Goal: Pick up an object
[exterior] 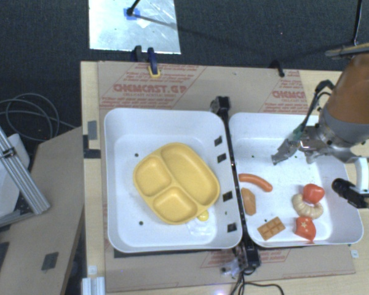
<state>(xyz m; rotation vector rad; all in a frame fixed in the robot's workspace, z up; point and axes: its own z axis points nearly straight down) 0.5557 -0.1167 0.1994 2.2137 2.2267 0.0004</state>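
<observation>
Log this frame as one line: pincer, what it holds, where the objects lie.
pincer: over right bin, nothing between fingers | sausage, tomato, cracker: lying in right bin | yellow tray: left bin

I can read red lettering, "CHEMCAST GP", printed on the brown sheet point(172, 82) under the bins; the same print at upper right is too blurred.

The arm point(357, 97) is cut off by the right edge, so its upper links go unseen. The gripper point(281, 156) is blurred and its fingertip detail cannot be resolved. The doughnut-shaped toy point(309, 209) is partly covered by the red tomato toy point(313, 193) resting on it.
</observation>
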